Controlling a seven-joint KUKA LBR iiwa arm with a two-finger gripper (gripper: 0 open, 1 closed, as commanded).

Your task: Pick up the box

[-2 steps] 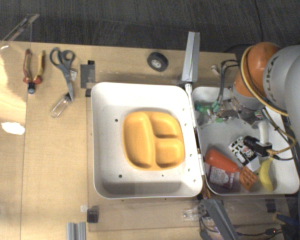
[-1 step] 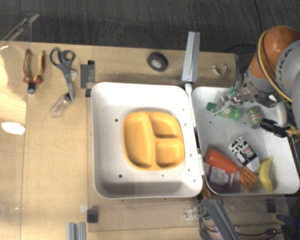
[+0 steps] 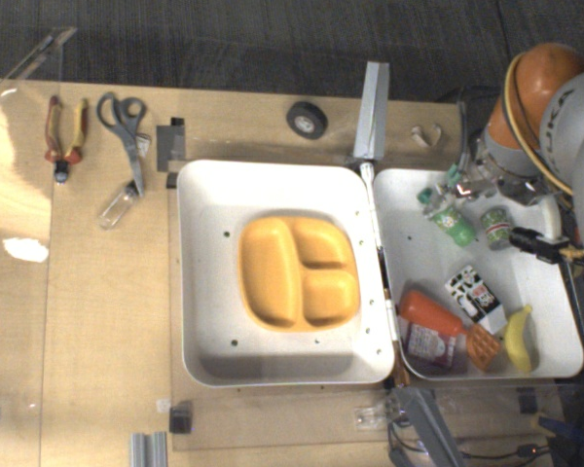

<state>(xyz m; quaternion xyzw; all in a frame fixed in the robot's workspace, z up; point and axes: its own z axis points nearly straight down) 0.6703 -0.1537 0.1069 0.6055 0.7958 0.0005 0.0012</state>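
Observation:
The box [image 3: 475, 295] is small, white with black markings, and lies flat in the middle of the right bin [image 3: 409, 251]. My gripper [image 3: 454, 191] hangs over the far end of that bin, below the grey arm with its orange band [image 3: 537, 90]. It is well behind the box and apart from it, close above a small green object [image 3: 456, 226]. Nothing can be made out in its grasp.
A green can [image 3: 496, 228] lies beside the gripper. Near the box are a red bottle [image 3: 430, 313], a purple packet [image 3: 432, 344], an orange waffle-like piece [image 3: 483, 346] and a banana [image 3: 519, 339]. The left bin [image 3: 204, 261] holds a yellow divided tray [image 3: 298, 270]. Scissors and pliers lie on the bench at left.

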